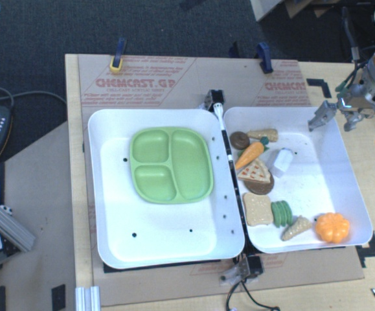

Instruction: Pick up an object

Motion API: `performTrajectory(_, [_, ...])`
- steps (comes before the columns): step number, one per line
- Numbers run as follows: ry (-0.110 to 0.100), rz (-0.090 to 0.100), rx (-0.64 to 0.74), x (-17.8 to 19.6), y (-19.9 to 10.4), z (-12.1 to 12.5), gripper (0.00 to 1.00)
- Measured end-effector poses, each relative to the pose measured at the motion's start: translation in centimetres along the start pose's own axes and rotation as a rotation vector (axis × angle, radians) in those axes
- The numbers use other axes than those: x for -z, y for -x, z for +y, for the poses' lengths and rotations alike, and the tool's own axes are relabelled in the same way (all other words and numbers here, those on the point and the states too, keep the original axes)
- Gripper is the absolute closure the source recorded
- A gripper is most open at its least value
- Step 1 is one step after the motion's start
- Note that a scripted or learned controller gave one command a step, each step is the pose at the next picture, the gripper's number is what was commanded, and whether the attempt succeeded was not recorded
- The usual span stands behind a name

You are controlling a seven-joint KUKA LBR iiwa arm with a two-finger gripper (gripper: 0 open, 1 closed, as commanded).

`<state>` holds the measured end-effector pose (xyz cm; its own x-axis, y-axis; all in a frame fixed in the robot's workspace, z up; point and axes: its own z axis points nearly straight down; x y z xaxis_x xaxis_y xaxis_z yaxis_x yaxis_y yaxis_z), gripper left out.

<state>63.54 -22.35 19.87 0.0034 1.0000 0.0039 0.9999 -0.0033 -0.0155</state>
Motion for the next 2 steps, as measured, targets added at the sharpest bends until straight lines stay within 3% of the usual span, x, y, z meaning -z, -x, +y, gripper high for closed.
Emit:
performTrajectory(1, [0.015,-0.004,0.003,1.0,-0.1,0.3,0.0])
performTrajectory(2, [0.008,-0.002,0.004,-5.0,-0.6,-0.4,0.0])
